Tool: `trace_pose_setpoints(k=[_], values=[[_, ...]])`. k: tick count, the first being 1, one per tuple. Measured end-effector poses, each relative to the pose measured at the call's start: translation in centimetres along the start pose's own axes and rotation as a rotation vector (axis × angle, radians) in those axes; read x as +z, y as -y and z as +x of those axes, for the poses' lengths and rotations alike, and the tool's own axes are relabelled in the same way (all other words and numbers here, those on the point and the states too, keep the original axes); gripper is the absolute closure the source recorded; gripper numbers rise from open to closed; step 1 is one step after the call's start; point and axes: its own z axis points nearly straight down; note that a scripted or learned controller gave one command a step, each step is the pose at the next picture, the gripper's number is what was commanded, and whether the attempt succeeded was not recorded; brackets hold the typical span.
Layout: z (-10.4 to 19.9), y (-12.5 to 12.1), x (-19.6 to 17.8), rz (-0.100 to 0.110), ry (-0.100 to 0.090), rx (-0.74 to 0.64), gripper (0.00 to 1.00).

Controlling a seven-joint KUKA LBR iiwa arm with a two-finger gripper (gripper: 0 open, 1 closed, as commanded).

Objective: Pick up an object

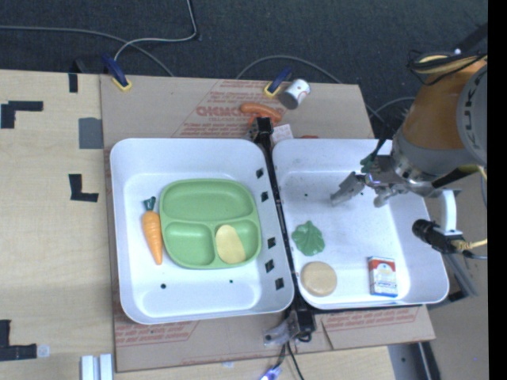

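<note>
Right bin (pixel 412 295): green leafy piece (pixel 308 237) near the left wall; round tan disc (pixel 318 279) just below it; small red-and-white box (pixel 383 276) at the lower right. Hand (pixel 365 194): over the bin's upper middle, fingers spread wide, nothing between them, well apart from all three items. Left bin (pixel 131 291): green divided tray (pixel 207 220) with a yellow piece (pixel 230 244) in its lower right compartment; carrot (pixel 152 233) just beside the tray's left edge. Both bins sit on cardboard (pixel 158 101) on the desk.
</note>
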Motion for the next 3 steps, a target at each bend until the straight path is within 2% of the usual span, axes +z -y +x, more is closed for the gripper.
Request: trace_pose_setpoints(k=[1,2,3], values=[[4.0,1.0,10.3,-0.005,0.000,0.000,0.00],[4.4,-1.5,10.3,-0.004,0.002,0.000,0.00],[-4.3,1.5,7.9,-0.001,0.003,0.002,0.00]])
